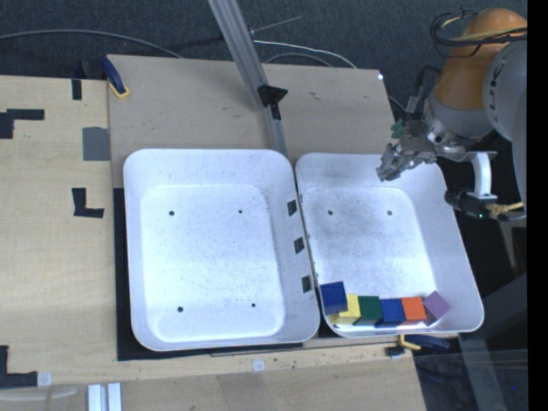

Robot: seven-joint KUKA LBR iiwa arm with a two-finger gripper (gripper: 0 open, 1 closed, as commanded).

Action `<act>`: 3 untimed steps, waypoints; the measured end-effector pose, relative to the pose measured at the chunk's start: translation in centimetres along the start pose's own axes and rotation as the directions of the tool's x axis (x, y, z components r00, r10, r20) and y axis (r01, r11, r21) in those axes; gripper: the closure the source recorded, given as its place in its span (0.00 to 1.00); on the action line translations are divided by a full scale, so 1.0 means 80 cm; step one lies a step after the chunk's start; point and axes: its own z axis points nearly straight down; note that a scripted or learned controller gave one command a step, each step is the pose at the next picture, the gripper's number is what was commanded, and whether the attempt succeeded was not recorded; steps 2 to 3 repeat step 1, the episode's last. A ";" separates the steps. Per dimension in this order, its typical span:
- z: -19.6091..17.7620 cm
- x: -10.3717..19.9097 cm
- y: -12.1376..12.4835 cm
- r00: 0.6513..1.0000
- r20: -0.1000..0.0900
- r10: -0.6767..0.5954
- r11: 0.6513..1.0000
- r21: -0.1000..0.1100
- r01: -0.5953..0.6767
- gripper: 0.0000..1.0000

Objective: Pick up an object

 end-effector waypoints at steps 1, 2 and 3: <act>-0.162 -0.057 0.000 1.000 0.003 0.003 1.000 -0.010 -0.003 1.00; -0.162 -0.057 0.000 1.000 0.003 0.003 1.000 -0.010 -0.003 1.00; -0.162 -0.057 0.000 1.000 0.003 0.003 1.000 -0.010 -0.003 1.00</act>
